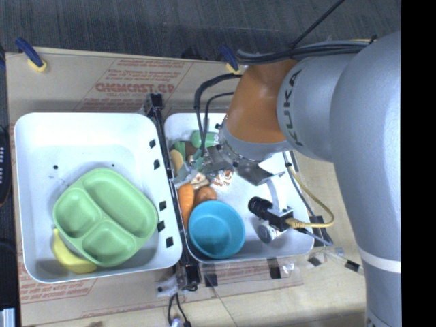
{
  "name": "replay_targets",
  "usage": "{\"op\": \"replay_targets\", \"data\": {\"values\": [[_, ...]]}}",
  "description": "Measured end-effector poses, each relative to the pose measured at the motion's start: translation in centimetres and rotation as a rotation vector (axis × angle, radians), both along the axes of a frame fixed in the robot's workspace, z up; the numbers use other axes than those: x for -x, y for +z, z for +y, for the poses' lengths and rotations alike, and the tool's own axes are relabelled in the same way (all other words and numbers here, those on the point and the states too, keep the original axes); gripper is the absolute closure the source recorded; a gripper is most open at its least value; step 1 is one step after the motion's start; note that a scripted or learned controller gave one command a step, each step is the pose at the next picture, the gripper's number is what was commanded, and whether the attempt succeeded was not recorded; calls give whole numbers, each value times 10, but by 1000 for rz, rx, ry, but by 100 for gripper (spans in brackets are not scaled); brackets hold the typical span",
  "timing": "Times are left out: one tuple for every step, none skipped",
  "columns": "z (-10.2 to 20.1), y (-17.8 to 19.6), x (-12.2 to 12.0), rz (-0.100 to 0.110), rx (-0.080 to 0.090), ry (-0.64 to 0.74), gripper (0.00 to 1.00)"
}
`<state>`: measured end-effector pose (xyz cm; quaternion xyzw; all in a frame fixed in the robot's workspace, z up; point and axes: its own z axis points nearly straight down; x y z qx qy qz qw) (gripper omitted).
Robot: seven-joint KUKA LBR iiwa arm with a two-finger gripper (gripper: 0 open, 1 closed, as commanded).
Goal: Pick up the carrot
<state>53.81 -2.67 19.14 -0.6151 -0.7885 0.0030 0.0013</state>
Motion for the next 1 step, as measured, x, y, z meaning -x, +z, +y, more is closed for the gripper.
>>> {"op": "replay_targets", "data": {"values": [[26,-1,42,6,-1,-60,0]]}}
